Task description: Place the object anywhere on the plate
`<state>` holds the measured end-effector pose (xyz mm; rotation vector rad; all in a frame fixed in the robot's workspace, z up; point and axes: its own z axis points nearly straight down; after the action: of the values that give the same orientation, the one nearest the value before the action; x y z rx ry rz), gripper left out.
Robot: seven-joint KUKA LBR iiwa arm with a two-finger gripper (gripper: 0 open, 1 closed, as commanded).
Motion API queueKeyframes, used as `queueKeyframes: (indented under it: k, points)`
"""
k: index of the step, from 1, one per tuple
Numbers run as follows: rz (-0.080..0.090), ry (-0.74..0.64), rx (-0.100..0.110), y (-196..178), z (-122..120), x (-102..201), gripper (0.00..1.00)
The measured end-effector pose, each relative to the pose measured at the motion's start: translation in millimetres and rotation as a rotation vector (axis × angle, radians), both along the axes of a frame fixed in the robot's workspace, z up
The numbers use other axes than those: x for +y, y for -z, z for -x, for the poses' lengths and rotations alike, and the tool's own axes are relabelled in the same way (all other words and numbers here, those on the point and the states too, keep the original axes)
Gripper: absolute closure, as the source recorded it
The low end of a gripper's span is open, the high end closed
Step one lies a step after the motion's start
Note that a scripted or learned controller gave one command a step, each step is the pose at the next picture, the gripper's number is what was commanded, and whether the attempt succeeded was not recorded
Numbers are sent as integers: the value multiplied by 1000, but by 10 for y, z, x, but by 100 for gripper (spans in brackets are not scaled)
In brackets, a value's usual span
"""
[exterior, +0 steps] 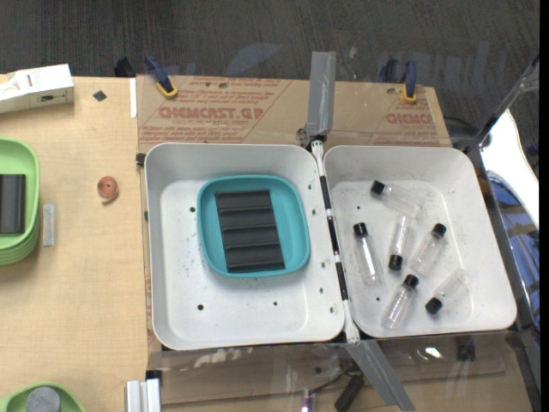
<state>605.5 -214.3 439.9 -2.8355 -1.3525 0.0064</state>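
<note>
1. A green tray [19, 200] at the left edge is cut off, and the dark block [10, 202] in it is cut too.
2. A green round lid [39, 399] in the bottom left corner is cut by the bottom edge.
3. The clear vials [401, 256] in the right bin [489, 191] have see-through bodies that fade into the white floor; only their black caps stand out.
4. The white box [34, 87] at top left runs past the edge.

Single fixed overhead view, slanted down on both white bins [171, 316] side by side.
</note>
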Motion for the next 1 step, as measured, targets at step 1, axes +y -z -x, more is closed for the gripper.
queueKeyframes:
  k: [1]
  points:
    - [0,110,0,4,-308,-15,0]
